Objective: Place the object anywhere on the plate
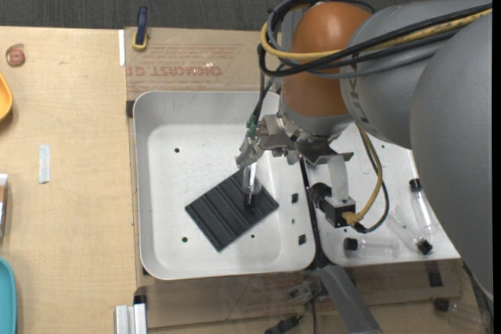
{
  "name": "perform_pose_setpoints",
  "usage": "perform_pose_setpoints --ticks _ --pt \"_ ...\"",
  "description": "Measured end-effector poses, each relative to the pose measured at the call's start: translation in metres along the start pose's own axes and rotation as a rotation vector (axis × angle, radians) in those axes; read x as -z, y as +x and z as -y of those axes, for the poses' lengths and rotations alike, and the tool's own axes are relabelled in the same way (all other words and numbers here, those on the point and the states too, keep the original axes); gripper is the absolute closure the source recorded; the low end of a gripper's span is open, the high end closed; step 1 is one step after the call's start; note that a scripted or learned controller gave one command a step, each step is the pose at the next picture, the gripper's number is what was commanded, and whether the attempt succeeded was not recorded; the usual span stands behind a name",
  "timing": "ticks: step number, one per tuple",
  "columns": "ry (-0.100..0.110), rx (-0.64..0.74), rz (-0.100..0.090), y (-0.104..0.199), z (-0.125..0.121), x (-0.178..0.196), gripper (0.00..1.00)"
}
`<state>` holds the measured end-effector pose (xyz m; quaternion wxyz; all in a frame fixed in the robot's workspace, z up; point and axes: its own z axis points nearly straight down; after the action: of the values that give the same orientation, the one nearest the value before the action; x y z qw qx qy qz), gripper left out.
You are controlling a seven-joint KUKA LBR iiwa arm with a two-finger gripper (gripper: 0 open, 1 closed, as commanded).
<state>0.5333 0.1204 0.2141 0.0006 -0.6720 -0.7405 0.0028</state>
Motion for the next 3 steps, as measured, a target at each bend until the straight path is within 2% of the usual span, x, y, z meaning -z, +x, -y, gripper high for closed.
perform_pose_setpoints --ticks 1,2,3 --pt "0.004 -0.001 0.003 -0.001 0.000 0.007 1.00" --pt "0.004 -0.001 0.003 -0.001 0.000 0.007 0.00" --pt "-0.006 0.795 0.001 0.060 0.013 0.169 0.00"
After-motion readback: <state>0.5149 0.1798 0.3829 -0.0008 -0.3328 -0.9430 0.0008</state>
